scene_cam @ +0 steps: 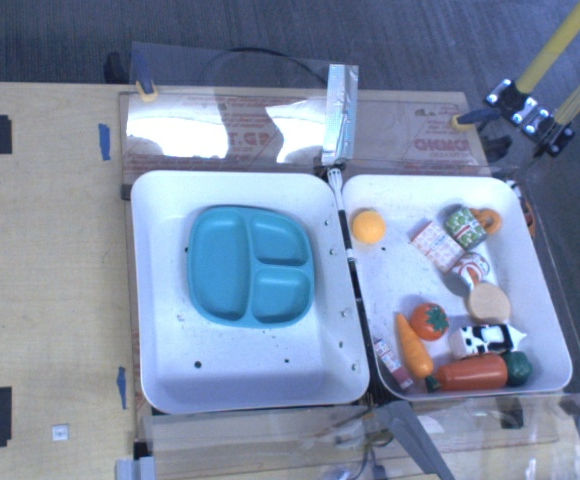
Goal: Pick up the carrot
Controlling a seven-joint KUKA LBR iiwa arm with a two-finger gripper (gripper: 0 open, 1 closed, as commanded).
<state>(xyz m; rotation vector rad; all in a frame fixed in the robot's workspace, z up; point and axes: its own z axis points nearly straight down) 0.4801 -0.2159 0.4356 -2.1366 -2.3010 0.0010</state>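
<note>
The carrot (412, 344) is a small orange cone lying in the right bin (400, 200), near its front left part, pointing up and to the left. A red tomato (429, 321) touches its right side. A long red and green pepper-like piece (478, 371) lies just in front of it, by the front wall.
The right bin also holds an orange ball (368, 227), a green can (464, 226), a pink packet (435, 243), a tan bread-like piece (489, 303) and a black and white box (487, 339). The left bin (160, 348) holds a blue divided plate (250, 265).
</note>
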